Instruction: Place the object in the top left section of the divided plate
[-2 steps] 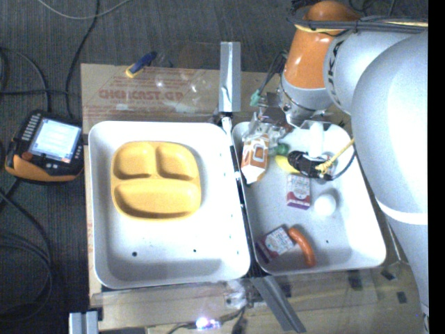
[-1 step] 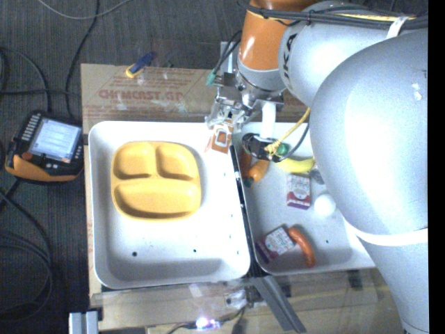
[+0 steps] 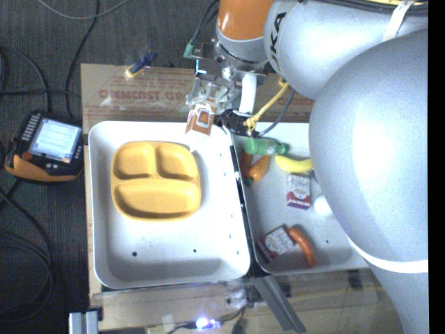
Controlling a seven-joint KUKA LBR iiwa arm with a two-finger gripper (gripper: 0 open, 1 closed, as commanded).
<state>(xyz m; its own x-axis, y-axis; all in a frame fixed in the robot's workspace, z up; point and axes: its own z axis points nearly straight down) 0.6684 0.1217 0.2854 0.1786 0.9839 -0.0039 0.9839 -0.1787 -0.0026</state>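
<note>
Two white bins are sitting side by side on the tabletop [image 3: 139,92], and the big grey arm [image 3: 368,117] is taking up most of the right side, reaching in with its orange band [image 3: 243,9] up top. Left bin [image 3: 104,256] is holding the yellow divided plate [image 3: 157,179], which is lying flat with two small sections along the top and one wide section below. All three sections are looking bare.

Right bin [image 3: 341,252] is carrying a bunch of stuff: a banana [image 3: 293,163] near the top, a green bottle [image 3: 265,146] lying just beside it, an orange carrot-looking thing [image 3: 257,169] leaning by the divider, a small red and white carton [image 3: 299,190] in the middle, then a dark red packet [image 3: 278,241] and an orange sausage-shaped piece [image 3: 303,245] touching each other lower down.

End effector [image 3: 208,103] is hanging over the top edge of the left bin, just above the plate's upper right corner. A small orange and white object [image 3: 199,120] is sitting right at its fingertips, looking pinched between nearly closed fingers, raised off the bin and tilted a bit. So the object is up by the back rim, near the plate but not over the top left section.

Off to the left a handheld pendant [image 3: 47,145] with a lit screen is resting on the dark floor, cables trailing around it
</note>
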